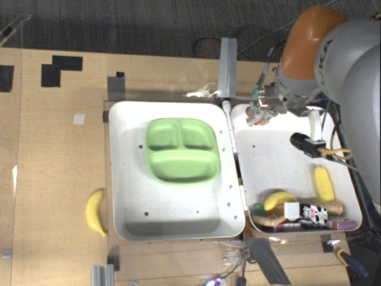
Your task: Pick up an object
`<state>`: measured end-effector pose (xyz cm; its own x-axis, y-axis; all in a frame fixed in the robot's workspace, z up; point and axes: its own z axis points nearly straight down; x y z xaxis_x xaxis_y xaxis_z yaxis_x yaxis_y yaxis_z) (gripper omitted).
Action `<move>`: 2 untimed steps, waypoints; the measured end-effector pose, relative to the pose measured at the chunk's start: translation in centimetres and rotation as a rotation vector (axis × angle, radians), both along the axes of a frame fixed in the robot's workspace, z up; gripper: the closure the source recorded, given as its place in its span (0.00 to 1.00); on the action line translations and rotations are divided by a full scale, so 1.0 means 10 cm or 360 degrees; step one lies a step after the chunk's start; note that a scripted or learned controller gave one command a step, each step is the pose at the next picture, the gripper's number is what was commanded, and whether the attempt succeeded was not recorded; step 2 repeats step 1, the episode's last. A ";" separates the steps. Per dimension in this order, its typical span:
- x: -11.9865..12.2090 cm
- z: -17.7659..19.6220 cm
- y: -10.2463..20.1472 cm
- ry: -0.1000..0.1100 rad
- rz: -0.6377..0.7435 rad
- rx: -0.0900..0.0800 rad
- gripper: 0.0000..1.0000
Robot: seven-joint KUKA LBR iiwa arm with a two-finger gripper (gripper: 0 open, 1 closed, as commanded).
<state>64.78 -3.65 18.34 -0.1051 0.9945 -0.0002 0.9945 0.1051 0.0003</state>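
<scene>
The right bin (268, 154) holds a heap of small things along its front edge: a yellow corn cob (323, 183), a banana (278, 200), a white cube (291, 210), a black-and-white patterned pack (314, 213), a purple item (343, 224) and a small green piece (258, 208). My gripper (260, 113) hangs over the back left corner of that bin, far from the heap. Nothing shows beneath it but bare bin floor.
A green divided plate (181, 149) lies in the middle of the left bin (128, 177). Another banana (95, 212) lies on the wooden bench outside that bin's front left corner. A metal post (228, 70) stands behind the wall between the bins.
</scene>
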 end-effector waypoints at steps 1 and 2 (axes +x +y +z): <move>-0.11 0.23 0.07 0.0001 0.0381 0.0001 1.00; -0.11 0.23 0.07 0.0001 0.0381 0.0001 1.00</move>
